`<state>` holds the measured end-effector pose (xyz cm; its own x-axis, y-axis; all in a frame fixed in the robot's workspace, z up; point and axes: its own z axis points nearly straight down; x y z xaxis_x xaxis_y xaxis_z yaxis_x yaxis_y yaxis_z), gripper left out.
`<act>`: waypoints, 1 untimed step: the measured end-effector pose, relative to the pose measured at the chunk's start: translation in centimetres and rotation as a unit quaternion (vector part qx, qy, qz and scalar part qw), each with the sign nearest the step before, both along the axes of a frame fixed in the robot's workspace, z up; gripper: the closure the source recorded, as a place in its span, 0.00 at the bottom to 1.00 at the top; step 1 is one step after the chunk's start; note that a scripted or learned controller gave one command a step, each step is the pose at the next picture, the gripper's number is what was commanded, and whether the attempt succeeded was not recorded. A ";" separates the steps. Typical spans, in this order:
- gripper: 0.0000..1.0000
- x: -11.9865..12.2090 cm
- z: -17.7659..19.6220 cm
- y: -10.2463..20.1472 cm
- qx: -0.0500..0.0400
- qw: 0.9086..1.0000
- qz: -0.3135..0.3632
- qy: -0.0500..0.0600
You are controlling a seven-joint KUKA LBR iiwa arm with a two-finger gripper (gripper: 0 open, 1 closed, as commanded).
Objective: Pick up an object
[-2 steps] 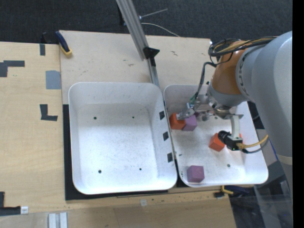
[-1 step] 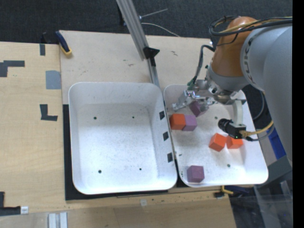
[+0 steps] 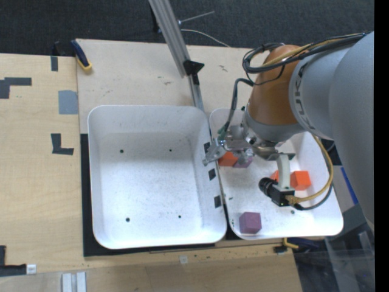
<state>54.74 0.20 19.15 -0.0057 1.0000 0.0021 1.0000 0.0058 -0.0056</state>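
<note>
right bin [image 3: 322,224], gripper [image 3: 234,154] over orange block [image 3: 227,159]

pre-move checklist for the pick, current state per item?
1. Gripper over the right bin: ok, it sits low at that bin's left edge.
2. Target under the gripper: ok, an orange block lies right at the fingers.
3. Block between the fingers: cannot tell, the wrist hides the contact.
4. Finger opening: cannot tell.
5. Clearance from the wall shared with the left bin: not ok, the gripper is right against it.
6. Other objects clear of the gripper: ok, the purple cube and the second orange block lie apart.
</note>
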 end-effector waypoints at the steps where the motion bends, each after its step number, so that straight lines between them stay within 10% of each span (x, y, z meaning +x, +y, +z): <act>1: 0.00 5.9 0.0 -3.8 -0.002 1.000 -0.003 -0.004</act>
<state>60.62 -3.56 19.19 -0.0001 1.0000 -0.0020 1.0000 0.0001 0.0018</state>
